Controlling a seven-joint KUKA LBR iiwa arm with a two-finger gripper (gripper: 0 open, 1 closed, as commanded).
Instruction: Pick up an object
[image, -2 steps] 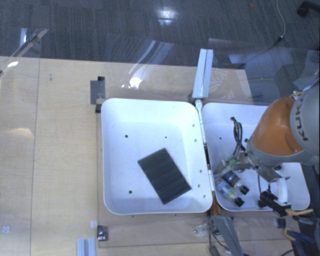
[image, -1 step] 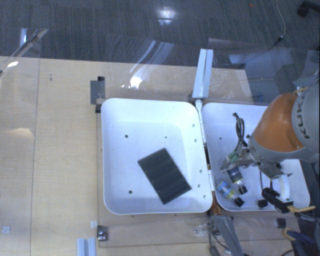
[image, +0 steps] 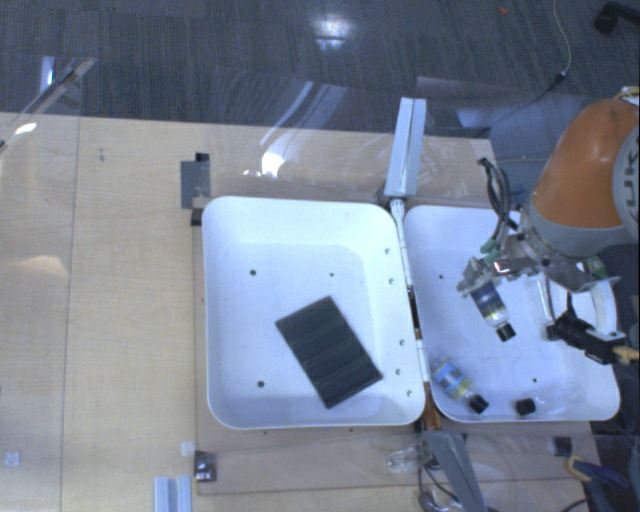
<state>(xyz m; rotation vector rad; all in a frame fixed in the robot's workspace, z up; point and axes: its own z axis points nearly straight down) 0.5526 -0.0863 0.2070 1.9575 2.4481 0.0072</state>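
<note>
The hand (image: 492, 296) hangs over the middle of the right bin (image: 440, 240), below the arm's orange band (image: 585, 165) and grey wrist. Whether it is released or clenched cannot be told from this slant, and nothing can be seen gripped in it. Its dark tip points down toward the bin floor. Near the bin's front wall lie a small bottle-like object (image: 449, 379) with a bluish label, a small dark piece (image: 477, 404) just beside it, and another dark piece (image: 523, 407) a little farther right. In the left bin (image: 230, 230) a flat dark grey ribbed slab (image: 328, 351) lies at a tilt. Both bins sit on the pale wooden counter (image: 100, 300).
</note>
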